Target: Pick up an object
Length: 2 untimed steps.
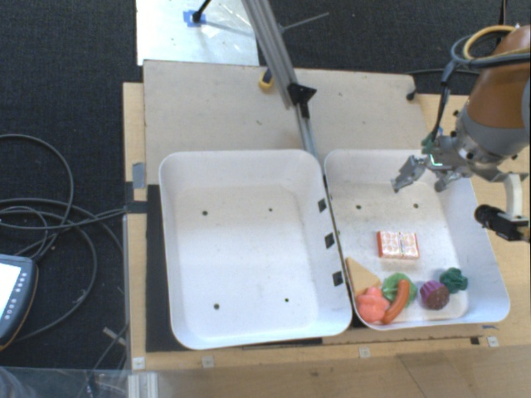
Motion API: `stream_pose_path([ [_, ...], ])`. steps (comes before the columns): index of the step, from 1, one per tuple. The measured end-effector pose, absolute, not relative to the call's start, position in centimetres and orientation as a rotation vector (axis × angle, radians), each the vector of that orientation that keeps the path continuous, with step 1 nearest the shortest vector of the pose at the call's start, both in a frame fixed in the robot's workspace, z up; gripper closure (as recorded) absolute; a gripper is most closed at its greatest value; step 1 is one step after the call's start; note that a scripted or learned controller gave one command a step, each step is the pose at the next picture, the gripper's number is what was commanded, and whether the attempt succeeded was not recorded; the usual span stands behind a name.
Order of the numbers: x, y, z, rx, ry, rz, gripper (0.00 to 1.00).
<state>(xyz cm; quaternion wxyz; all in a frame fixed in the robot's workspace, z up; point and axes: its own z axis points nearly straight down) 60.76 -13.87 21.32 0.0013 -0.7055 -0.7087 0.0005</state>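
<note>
A: We logged the gripper [425, 176] above the right bin [481, 247], fingers spread, holding nothing.
B: Approach step, we judged; the orange block [397, 244] lay nearer us, so next came a reach and descent

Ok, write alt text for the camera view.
The gripper hangs open over the far end of the right bin, holding nothing. A cluster of small toy foods sits at that bin's near end, beside the left bin.
</note>
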Motion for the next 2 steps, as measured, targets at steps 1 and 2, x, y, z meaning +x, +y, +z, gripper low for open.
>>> stream_pose_path([
  [1,60.8,-13.9,21.6,-2.217,-2.227,-0.002,0.00],
  [2,60.4,-14.5,17.0,-2.220,-2.221,0.003,0.00],
])
